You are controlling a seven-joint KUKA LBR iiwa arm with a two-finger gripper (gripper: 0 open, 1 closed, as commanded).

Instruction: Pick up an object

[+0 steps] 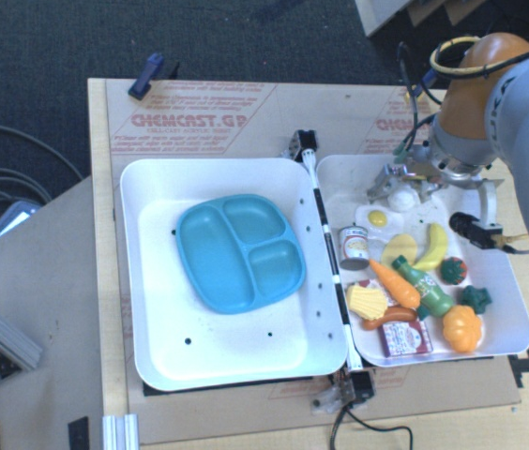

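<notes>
Hovering over the right bin's far corner
We cannot tell our gripper's state; the fried egg lies just beside, toward the divider.

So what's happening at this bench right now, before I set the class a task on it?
A grey arm with an orange band reaches into the right white bin, its gripper low over a white egg-like piece at the back. Toy foods, including an orange carrot and yellow banana, lie there. A blue divided plate sits in the left white bin.
</notes>
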